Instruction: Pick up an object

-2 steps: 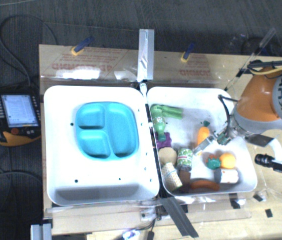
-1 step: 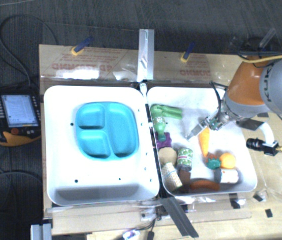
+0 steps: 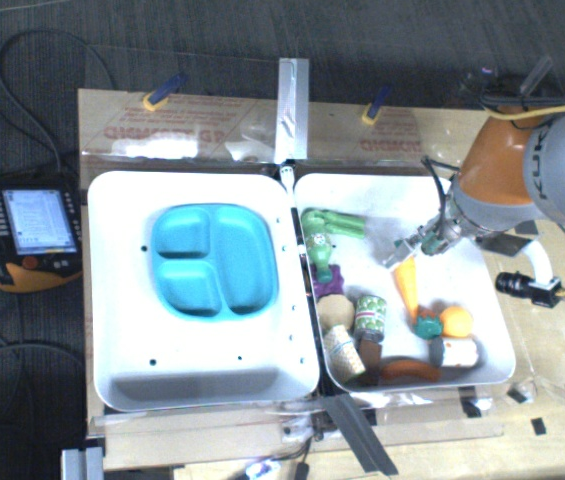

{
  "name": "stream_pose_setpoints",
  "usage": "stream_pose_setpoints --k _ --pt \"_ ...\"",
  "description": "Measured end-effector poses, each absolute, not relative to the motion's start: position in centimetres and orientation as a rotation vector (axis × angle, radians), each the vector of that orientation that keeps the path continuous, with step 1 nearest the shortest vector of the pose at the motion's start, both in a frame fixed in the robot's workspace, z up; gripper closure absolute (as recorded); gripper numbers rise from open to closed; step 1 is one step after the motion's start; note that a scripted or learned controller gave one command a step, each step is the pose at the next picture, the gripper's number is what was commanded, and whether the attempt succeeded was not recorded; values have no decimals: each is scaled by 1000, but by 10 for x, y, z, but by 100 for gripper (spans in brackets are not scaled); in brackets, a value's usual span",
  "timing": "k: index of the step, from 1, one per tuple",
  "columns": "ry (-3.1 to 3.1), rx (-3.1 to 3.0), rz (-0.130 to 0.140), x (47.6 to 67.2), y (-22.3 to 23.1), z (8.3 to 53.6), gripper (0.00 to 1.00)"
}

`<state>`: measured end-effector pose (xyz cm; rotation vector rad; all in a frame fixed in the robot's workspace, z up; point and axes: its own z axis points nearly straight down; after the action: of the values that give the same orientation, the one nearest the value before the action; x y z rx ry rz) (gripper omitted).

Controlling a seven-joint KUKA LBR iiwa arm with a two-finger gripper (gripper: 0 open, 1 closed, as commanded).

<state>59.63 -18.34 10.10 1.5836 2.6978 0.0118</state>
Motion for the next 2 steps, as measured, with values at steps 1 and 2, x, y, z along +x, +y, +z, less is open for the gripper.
stream_pose_setpoints --k 1,2 --pt "2609 1749 -1 612 -131 192 100" --pt "2719 1572 -5 631 -138 143 100"
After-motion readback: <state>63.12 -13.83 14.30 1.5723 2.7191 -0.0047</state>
